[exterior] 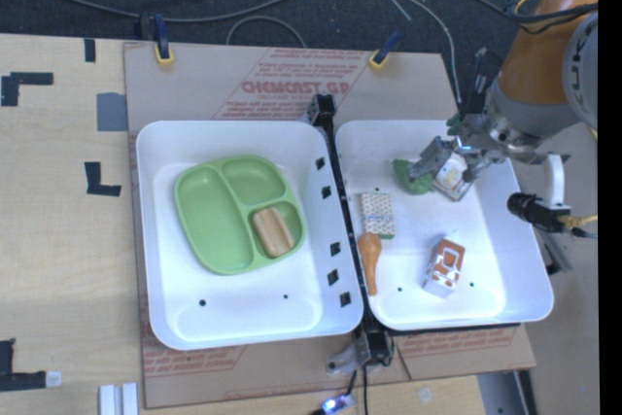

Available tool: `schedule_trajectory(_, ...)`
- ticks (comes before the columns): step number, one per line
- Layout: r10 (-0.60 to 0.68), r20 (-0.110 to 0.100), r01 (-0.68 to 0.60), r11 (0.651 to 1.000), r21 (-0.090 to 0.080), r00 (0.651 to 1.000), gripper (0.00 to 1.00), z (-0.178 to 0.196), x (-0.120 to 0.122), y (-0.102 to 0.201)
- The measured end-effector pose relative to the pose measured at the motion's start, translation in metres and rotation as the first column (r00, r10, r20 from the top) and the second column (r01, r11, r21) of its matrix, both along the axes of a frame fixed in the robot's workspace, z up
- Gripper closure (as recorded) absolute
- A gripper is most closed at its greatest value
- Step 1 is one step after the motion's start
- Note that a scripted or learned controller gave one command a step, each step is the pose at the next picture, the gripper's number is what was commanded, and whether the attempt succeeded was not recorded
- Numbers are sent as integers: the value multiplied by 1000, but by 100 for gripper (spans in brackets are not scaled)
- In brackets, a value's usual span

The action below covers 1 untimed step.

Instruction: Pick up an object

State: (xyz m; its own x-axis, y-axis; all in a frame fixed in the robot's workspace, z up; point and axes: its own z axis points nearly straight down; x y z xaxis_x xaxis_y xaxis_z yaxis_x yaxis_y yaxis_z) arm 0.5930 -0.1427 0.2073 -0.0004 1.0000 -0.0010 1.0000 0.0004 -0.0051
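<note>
Fingers (442,168) spread (near bin's (525,238) far edge)

Red print on cardboard sheet (292,83) under the bins, far side, reads approx. "CHEMCAST GP"; smaller lines w/ it illegible.

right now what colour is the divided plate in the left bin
Light green plate, clearest in the camera view.
</note>
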Motion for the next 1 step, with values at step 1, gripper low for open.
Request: schedule_trajectory(1,0,-2,0,1000,1,1000,0,-62,-8,1)
